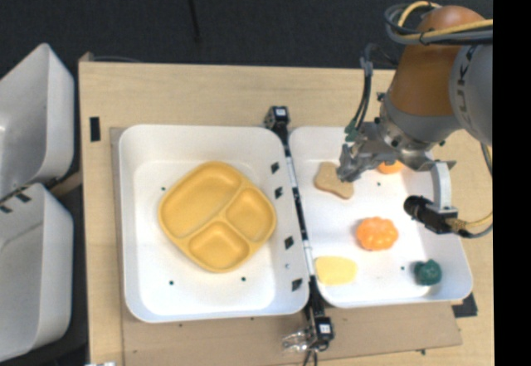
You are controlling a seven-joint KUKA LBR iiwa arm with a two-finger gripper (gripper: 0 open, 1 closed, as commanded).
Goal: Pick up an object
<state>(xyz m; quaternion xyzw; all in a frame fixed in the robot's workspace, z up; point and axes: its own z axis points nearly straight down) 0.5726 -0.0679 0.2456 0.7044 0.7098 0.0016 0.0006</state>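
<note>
Orange object (390,165) half hidden behind gripper (348,170) beside tan biscuit (333,181).

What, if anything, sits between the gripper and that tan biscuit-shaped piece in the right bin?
Nothing visible. The gripper sits right at the tan biscuit-shaped piece, over its right end. The orange pumpkin-like toy and yellow piece lie nearer the camera, off to the side.

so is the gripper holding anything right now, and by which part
It cannot be told. The gripper sits right at the top right edge of the tan bone-shaped biscuit, but its fingertips are not clear.
</note>
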